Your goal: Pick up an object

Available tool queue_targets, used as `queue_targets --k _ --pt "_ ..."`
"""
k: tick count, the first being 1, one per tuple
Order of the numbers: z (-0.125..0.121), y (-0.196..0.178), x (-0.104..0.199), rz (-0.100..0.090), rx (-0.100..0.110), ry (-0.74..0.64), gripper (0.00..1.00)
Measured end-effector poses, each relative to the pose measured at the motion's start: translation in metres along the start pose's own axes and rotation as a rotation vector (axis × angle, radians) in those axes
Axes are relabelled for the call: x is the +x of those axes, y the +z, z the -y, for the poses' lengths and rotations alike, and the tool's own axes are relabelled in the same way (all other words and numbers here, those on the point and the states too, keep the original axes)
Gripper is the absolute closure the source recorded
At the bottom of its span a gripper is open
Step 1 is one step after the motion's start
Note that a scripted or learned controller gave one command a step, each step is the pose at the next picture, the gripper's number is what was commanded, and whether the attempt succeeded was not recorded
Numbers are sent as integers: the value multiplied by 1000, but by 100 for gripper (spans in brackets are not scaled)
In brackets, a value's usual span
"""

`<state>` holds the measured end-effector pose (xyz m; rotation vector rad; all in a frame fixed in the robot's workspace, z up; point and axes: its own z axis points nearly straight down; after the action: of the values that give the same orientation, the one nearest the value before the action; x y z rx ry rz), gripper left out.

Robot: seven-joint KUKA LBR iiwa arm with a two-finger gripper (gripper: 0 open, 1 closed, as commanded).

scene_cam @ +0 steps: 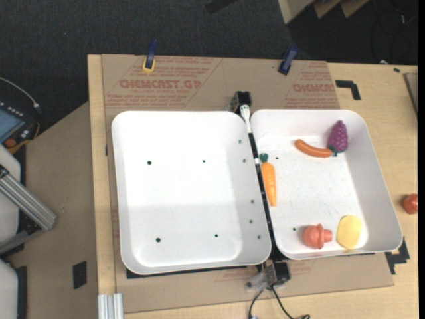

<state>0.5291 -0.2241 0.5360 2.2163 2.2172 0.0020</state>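
Five toys lie in right bin (372, 178).

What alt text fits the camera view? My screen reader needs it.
Two white bins sit side by side on a bench; the right bin holds a carrot, purple grapes, an orange sausage, a lemon and a red toy.

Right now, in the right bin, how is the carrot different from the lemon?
The carrot is orange, long and thin, with a green top; the lemon is yellow, short and rounded. The carrot lies along the bin's left wall by the divider; the lemon sits near the front right corner, beside a red toy. Both are toy foods lying in the right bin.
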Motion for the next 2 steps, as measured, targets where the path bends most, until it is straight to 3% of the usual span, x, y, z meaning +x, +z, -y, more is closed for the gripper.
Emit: queue_targets --k 1,2 --pt "52 15 0 -5 8 2 0" --pt "50 46 21 -4 7 0 0"
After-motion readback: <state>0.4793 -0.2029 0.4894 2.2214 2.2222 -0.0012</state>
